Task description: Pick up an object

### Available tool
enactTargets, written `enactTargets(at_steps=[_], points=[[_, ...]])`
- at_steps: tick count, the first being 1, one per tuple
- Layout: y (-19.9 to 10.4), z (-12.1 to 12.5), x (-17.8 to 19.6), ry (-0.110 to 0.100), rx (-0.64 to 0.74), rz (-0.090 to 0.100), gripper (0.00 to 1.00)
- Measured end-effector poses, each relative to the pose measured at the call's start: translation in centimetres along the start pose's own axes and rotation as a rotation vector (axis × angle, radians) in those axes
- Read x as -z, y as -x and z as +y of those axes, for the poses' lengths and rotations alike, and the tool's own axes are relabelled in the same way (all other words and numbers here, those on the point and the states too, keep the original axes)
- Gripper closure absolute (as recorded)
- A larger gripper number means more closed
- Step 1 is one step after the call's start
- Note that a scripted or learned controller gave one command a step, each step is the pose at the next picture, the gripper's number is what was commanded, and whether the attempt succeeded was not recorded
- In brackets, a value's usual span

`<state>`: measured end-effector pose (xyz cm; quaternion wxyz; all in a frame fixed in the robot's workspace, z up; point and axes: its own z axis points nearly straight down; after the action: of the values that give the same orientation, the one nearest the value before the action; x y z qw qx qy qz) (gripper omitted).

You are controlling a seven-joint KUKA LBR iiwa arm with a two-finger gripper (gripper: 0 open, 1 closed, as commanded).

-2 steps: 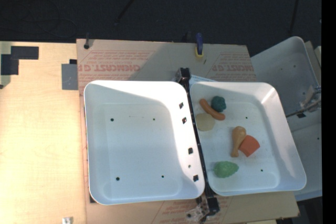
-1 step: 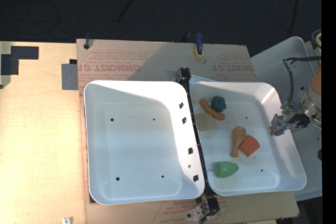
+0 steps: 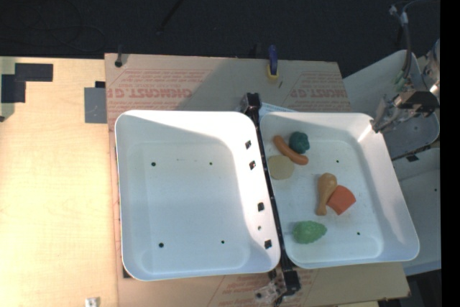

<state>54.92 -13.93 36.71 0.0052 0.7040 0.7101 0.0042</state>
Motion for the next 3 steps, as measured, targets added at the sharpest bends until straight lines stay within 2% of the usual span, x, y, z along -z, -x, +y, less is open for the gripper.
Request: enactTargets(at_steps=[1,2,3], points=[[7.4,-2.9,-7.1,-0.021,-0.016,0.001,1.0],[6.7,-2.1,4.5,-0.005,-0.007,-0.002,1.0],[3.9,0.6,-7.4,-0.021,-0.006,0.005,1.0]])
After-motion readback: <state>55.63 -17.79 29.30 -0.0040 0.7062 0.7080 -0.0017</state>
